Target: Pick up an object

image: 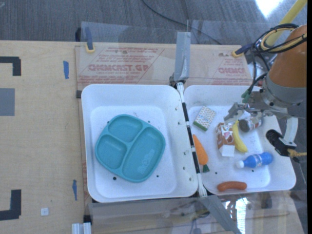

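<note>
The right bin (273, 179) holds several items. A yellow banana (239, 139) lies beside a brown and white carton (224, 138). A patterned box (205, 117) sits at the upper left, and an orange carrot (200, 151) lies along the left wall. Toward the front are a blue bottle (256, 160) and a reddish sausage (232, 185). My gripper (246, 115) hangs over the bin's upper right part, just above the top end of the banana and the carton. The arm's grey and orange body hides what lies right of it.
The left bin (92, 101) holds a teal divided plate (130, 147). A raised divider (187, 140) separates the two bins. Black and yellow cables (273, 35) hang at the upper right beside the arm. Light wooden bench top lies to the left.
</note>
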You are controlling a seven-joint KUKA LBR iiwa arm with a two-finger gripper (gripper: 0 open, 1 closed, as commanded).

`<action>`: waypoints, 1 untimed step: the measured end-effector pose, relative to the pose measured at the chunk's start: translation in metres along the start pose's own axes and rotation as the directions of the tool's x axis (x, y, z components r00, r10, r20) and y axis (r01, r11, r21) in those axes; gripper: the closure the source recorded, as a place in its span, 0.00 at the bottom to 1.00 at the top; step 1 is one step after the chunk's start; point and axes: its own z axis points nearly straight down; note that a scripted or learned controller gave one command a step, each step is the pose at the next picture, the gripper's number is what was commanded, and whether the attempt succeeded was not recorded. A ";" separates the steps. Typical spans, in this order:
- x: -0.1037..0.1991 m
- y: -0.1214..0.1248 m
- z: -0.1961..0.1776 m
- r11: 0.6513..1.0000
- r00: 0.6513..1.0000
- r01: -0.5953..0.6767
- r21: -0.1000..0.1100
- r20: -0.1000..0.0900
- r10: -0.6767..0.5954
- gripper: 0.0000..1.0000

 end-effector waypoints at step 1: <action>0.004 -0.003 0.103 0.998 0.998 0.062 -0.002 0.002 -0.062 0.00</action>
